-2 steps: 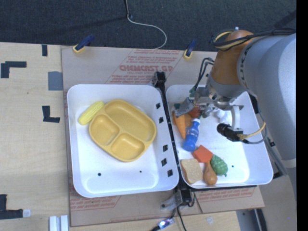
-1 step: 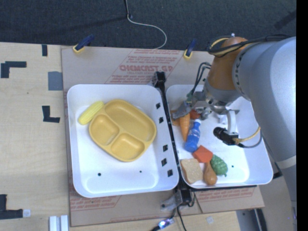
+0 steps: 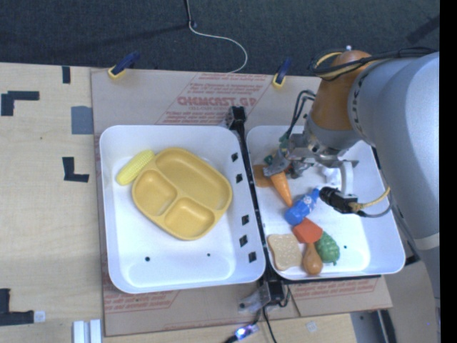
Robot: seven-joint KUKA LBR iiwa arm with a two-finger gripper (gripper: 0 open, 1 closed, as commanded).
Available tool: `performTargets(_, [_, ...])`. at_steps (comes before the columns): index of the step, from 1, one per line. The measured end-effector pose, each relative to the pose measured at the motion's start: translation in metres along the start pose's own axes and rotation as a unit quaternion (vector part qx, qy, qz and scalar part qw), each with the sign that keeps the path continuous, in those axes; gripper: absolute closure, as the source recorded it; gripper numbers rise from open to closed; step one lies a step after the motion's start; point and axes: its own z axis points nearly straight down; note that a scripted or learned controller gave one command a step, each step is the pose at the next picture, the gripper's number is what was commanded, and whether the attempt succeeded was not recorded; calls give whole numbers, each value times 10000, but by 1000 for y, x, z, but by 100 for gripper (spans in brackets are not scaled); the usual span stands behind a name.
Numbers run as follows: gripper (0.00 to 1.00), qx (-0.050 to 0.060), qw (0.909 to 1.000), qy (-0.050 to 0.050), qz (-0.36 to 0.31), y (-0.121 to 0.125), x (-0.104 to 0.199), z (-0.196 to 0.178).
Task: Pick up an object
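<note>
Lying under the tool (image 3: 280, 164), an orange tapered carrot (image 3: 282, 186).

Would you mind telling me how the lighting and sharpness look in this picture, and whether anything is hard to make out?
In the camera view the light is even and soft: the yellow tray casts only a faint shadow on the left bin, with no strong glare. The toys in the right bin read clearly, but the gripper is a dark, slightly blurred cluster above the carrot. The near arm looks large and soft.

Pale wooden bench (image 3: 43, 213) under brown cardboard (image 3: 207, 98), dark carpet (image 3: 93, 13) behind
</note>
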Motion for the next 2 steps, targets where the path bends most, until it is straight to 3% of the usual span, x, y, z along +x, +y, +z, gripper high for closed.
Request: performTargets(2, [100, -57, 10000, 10, -7, 14, -3, -94])
